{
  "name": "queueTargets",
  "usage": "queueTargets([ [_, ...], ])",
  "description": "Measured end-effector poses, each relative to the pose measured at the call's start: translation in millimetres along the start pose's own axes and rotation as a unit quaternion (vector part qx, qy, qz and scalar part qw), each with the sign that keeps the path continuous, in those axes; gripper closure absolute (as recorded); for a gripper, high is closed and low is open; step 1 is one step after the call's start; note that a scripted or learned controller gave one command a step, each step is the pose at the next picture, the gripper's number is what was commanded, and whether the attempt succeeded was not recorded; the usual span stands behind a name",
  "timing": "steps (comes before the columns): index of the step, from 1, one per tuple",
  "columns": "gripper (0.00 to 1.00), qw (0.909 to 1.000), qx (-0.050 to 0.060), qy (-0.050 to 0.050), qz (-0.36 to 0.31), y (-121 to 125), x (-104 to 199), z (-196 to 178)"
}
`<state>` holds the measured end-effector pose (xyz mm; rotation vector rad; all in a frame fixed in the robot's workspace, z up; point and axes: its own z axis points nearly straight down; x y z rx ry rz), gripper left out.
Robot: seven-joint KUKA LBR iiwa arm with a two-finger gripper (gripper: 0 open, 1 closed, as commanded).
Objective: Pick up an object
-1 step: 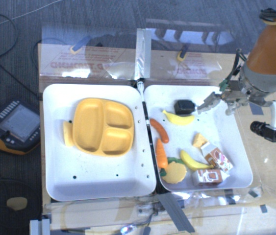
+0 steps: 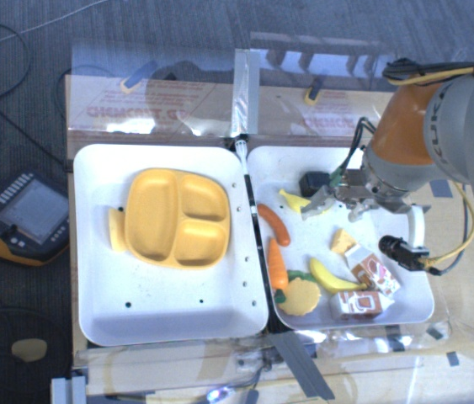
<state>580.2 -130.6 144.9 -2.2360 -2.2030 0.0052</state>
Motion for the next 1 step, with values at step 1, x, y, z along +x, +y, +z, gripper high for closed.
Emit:
queueTargets([
  [1,0.00,0.9999,-0.004,-0.001,-0.009,90.1,-8.5,54.7],
])
